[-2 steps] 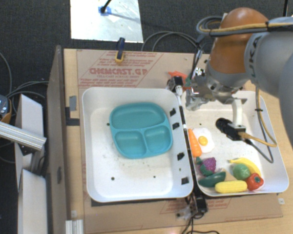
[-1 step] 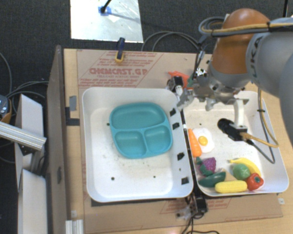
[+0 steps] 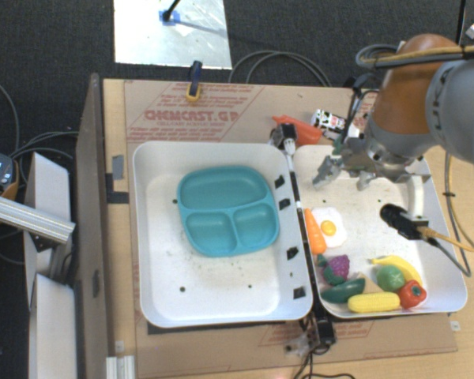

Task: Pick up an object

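Note:
My gripper (image 3: 345,178) hangs over the back of the right bin (image 3: 442,235), open, with nothing between its two grey fingers. Toy food lies in the front half of that bin. There is a fried egg (image 3: 329,227), an orange carrot (image 3: 314,231) along the left wall, and a purple piece (image 3: 337,268). Further forward are a green cucumber (image 3: 344,291), a yellow corn cob (image 3: 372,302), a banana (image 3: 403,266), a green pepper (image 3: 390,278) and a red tomato (image 3: 411,293). The egg is the nearest piece, a little in front of the fingers.
A teal divided plate (image 3: 226,210) lies in the left bin (image 3: 158,235). An orange item (image 3: 297,129) and a small black-and-white item (image 3: 328,121) sit on the cardboard behind the bins. The divider between the bins runs just left of my gripper.

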Robot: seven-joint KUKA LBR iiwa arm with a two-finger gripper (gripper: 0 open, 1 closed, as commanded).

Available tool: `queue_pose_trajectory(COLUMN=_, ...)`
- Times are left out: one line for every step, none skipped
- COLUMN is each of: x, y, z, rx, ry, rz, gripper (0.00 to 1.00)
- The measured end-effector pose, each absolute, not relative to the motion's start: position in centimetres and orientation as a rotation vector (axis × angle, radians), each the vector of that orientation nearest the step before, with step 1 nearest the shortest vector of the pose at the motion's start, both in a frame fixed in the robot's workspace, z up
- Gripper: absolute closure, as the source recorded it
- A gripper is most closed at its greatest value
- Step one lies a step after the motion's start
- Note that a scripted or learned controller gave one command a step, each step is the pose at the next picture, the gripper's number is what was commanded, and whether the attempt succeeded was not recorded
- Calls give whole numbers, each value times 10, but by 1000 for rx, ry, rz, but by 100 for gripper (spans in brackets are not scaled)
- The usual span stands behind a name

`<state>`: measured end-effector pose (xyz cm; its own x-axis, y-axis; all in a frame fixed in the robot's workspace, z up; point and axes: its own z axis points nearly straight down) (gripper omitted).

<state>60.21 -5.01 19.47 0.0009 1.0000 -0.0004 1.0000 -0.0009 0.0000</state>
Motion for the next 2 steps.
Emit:
queue_pose_trajectory(x=670, y=-101, z=192, rx=2216, ry=2215, rz=6, gripper=0)
queue_pose_trajectory(x=540, y=-49, z=183, rx=2226, ry=2230, rz=-7, gripper=0)
